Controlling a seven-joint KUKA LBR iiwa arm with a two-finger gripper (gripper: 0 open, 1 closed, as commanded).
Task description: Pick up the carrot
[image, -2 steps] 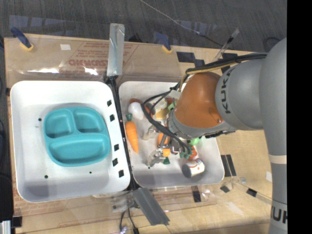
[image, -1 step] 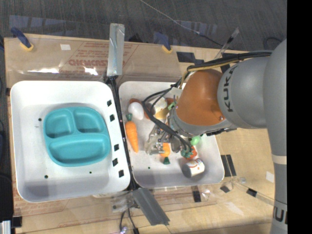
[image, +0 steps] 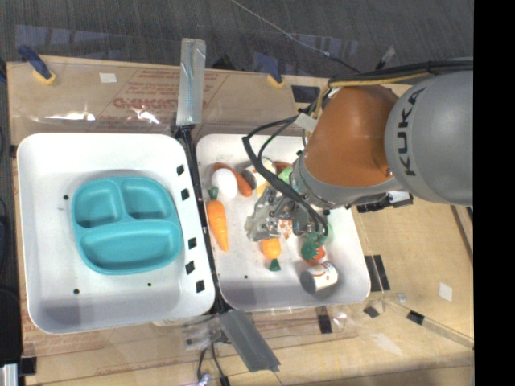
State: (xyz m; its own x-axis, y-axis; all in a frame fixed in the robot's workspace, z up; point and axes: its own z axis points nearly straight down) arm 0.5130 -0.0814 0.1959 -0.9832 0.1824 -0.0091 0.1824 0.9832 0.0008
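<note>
1. The arm (image: 378, 147) is reaching in from the right and hanging over the right bin (image: 346, 292), covering much of that bin's upper half.
2. The left bin (image: 36, 240) is holding a teal tray (image: 125, 222) with three compartments, lying well apart from the action.
3. The gripper (image: 278, 215) is sitting low in the middle of the right bin, among the toy food; nothing is showing between its fingers, and I cannot tell whether they are spread or closed, because the metal parts are blurring together.
4. The carrot (image: 217, 225) is lying lengthwise against the right bin's left wall, green top upward, near the gripper's left side but apart from it.
5. A white egg (image: 224, 184) is resting just above the carrot, with a red-brown piece beside it.
6. Smaller items are crowding under the gripper: a small orange piece (image: 271, 249), a red and green piece (image: 313, 252) and a grey-white one (image: 319, 277).
7. Judging progress: the carrot is not yet grasped or lifted. The grip and the lift are both remaining, and the gripper is looking offset to the carrot's right.
</note>
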